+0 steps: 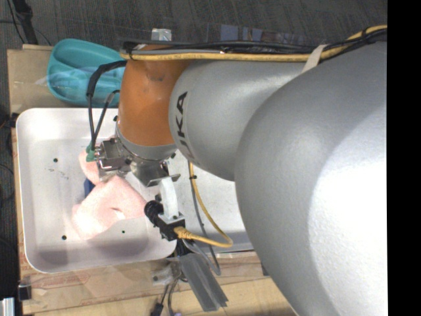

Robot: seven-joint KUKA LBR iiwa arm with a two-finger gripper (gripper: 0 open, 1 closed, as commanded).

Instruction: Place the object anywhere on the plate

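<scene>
Much of the right bin is hidden behind the arm [276, 150], whose wrist covers the gripper, so its state cannot be told. A pink plate [105, 209] lies in the left bin [33, 176], just below the wrist. A small blue object [87, 188] peeks out at the plate's upper-left edge.

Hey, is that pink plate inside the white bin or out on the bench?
Inside. The pink plate lies on the floor of the left white bin, within its walls, partly hidden by the arm.
</scene>
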